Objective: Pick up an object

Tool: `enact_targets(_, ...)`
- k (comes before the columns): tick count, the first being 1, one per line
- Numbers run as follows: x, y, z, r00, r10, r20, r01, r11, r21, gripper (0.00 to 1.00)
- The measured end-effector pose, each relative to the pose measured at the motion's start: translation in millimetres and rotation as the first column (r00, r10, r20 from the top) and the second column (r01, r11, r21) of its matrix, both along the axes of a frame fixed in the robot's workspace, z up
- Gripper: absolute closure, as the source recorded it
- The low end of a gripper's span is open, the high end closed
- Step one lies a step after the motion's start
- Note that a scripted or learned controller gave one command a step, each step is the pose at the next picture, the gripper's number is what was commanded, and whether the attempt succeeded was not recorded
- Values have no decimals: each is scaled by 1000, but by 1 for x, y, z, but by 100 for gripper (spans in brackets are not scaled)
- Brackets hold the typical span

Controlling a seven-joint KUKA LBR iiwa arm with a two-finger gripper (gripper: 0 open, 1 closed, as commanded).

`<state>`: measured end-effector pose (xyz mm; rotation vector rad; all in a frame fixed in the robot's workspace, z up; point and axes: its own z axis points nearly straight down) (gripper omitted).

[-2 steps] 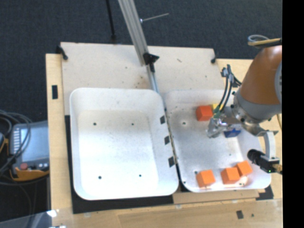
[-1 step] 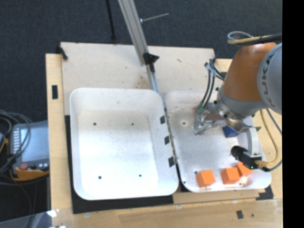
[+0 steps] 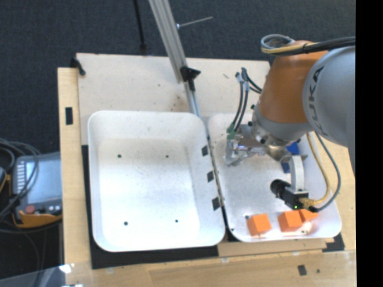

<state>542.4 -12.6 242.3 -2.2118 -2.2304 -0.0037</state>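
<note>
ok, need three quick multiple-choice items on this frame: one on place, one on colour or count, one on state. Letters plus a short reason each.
1. Where are the orange blocks?
A. Left bin, centre
B. Right bin, near edge
C. On the bench outside both bins

2. How many orange blocks are there?
A. Two
B. Four
C. Six

3. How does the arm stand?
A. Over the right bin
B. Over the left bin
C. Parked off the bench

Answers:
1 B: both orange blocks lie along the near edge of the right bin.
2 A: two orange cubes sit side by side, a small gap between them.
3 A: the arm hangs over the right bin, its pincer near the wall shared with the left bin, apart from the blocks.
</note>
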Motion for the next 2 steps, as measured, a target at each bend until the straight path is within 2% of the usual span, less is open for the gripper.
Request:
enact_targets(1,11,56,2,1000,1,0,-1,1000,0,100)
enact_targets(2,4,105,-10,1000,-2,-4,2,1000,-2,100)
